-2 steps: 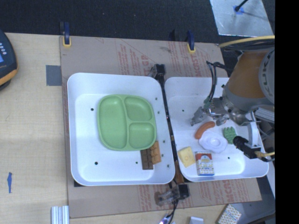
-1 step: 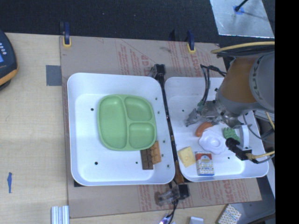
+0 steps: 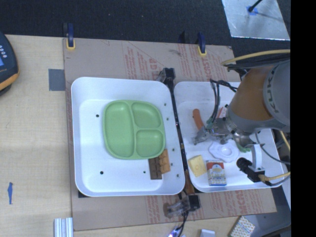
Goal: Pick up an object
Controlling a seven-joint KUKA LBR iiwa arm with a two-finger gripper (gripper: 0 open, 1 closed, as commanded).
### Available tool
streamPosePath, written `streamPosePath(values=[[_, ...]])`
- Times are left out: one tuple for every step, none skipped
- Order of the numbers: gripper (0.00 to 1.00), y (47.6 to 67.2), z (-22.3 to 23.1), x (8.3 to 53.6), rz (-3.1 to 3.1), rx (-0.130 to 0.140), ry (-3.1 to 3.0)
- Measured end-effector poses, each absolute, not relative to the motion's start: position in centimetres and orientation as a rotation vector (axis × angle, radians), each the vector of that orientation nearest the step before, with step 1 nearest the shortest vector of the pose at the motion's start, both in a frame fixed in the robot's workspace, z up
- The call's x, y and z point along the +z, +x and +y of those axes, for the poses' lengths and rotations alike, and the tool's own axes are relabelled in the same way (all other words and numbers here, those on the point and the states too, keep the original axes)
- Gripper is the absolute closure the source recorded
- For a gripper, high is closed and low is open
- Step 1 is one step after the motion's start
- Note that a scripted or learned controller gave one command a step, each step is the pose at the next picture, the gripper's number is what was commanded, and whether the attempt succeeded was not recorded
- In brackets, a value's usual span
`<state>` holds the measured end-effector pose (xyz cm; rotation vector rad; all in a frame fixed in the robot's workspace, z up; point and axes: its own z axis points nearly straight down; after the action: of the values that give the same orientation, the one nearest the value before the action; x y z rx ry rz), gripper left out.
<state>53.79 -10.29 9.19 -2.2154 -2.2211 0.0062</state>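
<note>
Camera view is showing the gripper [image 3: 203, 135] hanging low in the right bin [image 3: 185, 95], its metal fingers spread apart with nothing between them, just beside a slim orange stick [image 3: 197, 118]. A yellow block [image 3: 197, 165] and a small printed box [image 3: 216, 173] are lying nearer the front wall. In the left bin [image 3: 79, 147], a smooth green divided plate [image 3: 133, 129] is sitting beside a brown ridged bar [image 3: 160, 165].

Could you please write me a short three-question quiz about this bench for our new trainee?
1. True or false: the green divided plate lies in the left bin.
2. Which lies nearest the plate? A) brown block B) yellow piece C) orange stick
3. Fill in: the gripper is over the ___ bin.

Key: 1 true; 2 A; 3 right.
</note>
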Motion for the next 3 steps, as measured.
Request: streamPosePath(values=[[0.00,62.2,-9.3,9.3,-2.233,-0.002,-2.218],[0.00,65.8,-9.4,9.3,-2.228,-0.001,-2.217],[0.00,64.3,-9.4,9.2,-2.222,0.006,-2.216]])
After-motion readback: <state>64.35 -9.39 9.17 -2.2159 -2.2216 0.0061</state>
